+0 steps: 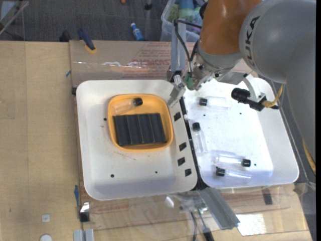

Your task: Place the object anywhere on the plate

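An orange plate [113,109] lies in the left white bin [95,149] with a black ridged pad [140,129] across its middle. A small clear vial with a black cap [135,102] rests on the plate's far rim area, just above the pad. My gripper [175,92] hangs over the far end of the divider between the two bins, to the right of the plate and a little apart from the vial. Nothing shows in the gripper. The grey arm with its orange band [225,19] reaches in from the upper right.
The right bin [271,144] holds several clear vials with black caps, such as one near the far side [203,102], one beside the divider [196,127] and two near the front [245,162]. Small black tabs [182,146] line the divider.
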Controlling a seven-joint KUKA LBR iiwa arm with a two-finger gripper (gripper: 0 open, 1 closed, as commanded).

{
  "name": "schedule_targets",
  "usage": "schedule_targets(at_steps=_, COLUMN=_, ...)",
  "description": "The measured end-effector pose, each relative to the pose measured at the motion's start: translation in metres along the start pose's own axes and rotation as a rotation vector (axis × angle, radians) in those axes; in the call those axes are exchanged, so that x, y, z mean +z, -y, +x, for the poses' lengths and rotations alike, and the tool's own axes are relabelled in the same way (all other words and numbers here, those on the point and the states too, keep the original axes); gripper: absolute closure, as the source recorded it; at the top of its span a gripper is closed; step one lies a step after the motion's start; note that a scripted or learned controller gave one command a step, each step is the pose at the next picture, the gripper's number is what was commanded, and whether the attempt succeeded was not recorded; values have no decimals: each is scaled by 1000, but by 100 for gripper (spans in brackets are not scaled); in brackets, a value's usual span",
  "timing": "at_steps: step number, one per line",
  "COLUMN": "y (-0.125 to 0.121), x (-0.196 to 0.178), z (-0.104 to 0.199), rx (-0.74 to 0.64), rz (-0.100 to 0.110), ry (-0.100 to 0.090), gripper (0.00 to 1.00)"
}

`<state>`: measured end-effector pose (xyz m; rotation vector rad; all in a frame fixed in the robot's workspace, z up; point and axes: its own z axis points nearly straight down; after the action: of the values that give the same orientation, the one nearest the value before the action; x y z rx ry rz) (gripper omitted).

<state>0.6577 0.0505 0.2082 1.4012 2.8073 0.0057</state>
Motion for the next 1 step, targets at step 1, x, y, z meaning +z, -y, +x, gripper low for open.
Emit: schedule_targets(at_steps=1, y=-8, x=-48, z=55, rx=-88, rz=0, ry=1, gripper=0)
